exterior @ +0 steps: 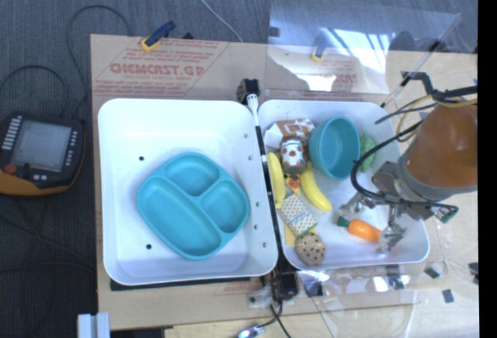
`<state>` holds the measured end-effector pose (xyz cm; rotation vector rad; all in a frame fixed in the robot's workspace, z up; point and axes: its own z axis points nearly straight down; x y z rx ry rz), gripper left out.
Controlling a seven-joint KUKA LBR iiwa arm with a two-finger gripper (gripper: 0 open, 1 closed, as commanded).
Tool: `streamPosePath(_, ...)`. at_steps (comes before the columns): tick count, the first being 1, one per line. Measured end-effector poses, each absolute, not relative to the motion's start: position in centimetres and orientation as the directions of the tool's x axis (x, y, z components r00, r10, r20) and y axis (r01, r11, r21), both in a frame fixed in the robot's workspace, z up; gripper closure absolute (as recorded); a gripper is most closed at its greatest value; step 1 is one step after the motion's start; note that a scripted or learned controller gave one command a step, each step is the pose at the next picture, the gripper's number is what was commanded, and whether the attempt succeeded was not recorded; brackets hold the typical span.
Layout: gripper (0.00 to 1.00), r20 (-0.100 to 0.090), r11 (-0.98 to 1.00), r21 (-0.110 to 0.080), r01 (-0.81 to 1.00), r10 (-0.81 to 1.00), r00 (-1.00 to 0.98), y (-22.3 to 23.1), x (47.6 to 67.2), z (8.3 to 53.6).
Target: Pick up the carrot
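The carrot point(360, 230), small and orange with a green tip at its left end, lies on the floor of the right bin point(415, 251) near the front right corner. My gripper point(373, 224) hangs directly over it, reaching down from the grey arm with the orange band point(446, 146). The two fingers are spread apart, one point(353, 210) to the carrot's upper left and the other point(392, 235) at its right end. They stand open around the carrot without closing on it.
The right bin also holds a teal bowl point(335, 146), two bananas point(314, 190), a cookie point(311, 248), a checkered piece point(297, 212) and other toy food along its left side. A teal divided plate point(194, 204) sits in the left bin point(124, 127). Cables trail around the arm.
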<state>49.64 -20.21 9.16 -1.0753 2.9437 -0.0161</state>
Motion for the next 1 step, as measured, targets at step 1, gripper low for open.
streamPosePath(1,0.00,-0.009,0.751,-0.020,-0.660,-0.660,-0.751,-17.25,49.64,9.22)
